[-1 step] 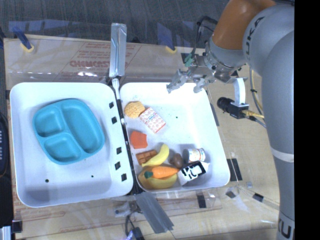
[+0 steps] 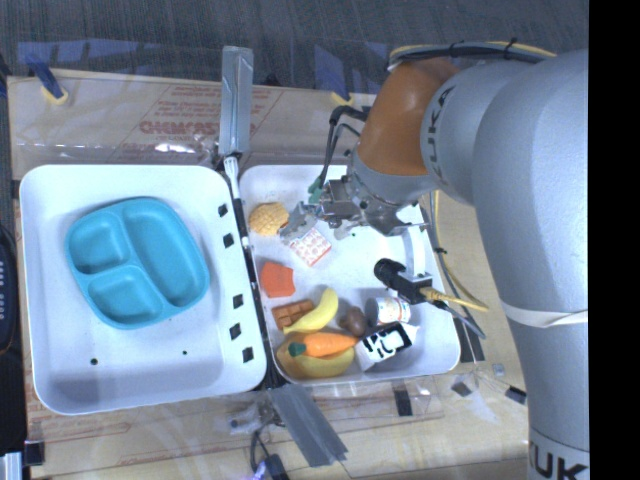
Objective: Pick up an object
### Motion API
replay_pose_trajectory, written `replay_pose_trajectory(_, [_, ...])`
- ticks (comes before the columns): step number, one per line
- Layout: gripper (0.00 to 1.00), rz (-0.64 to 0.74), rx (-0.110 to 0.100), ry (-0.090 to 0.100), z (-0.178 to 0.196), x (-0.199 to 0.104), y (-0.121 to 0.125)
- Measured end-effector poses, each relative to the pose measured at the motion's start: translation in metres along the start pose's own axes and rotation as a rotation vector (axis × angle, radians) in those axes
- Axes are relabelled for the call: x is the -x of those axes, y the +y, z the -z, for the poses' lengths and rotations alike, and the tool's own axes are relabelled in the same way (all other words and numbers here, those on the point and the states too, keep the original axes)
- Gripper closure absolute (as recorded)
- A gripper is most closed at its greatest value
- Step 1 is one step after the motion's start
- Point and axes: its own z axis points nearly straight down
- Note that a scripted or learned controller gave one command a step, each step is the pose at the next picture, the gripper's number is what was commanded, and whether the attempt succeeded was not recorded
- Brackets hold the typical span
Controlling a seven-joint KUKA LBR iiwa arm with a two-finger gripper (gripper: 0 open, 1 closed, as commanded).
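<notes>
My gripper (image 2: 303, 226) hangs low in the upper part of the right bin (image 2: 437, 298), reaching in from the right. Just below its tip lies a red-and-white checkered packet (image 2: 314, 249); whether they touch I cannot tell. A round tan bun-like thing (image 2: 266, 218) sits just left of the gripper. Lower down lie an orange block (image 2: 277, 279), a banana (image 2: 320, 310), a brown waffle piece (image 2: 289, 314) and a carrot (image 2: 330, 345).
The left bin (image 2: 60, 368) holds a blue divided plate (image 2: 138, 259). In the right bin's lower corner are a small brown thing (image 2: 352, 320), a white can (image 2: 392, 310) and a black-and-white box (image 2: 386, 343). The arm's bulk covers the right side.
</notes>
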Motion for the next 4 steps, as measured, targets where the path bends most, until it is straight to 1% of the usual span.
replay_pose_trajectory(1, [0.0,-0.205,0.011,-0.002,0.028,0.012,-0.016])
replay_pose_trajectory(2, [0.0,-0.244,0.001,-0.001,-0.053,0.042,-0.057])
replay_pose_trajectory(3, [0.0,-0.181,0.014,0.001,-0.07,0.034,-0.115])
replay_pose_trajectory(4, [0.0,0.005,0.017,-0.003,-0.069,0.058,-0.08])
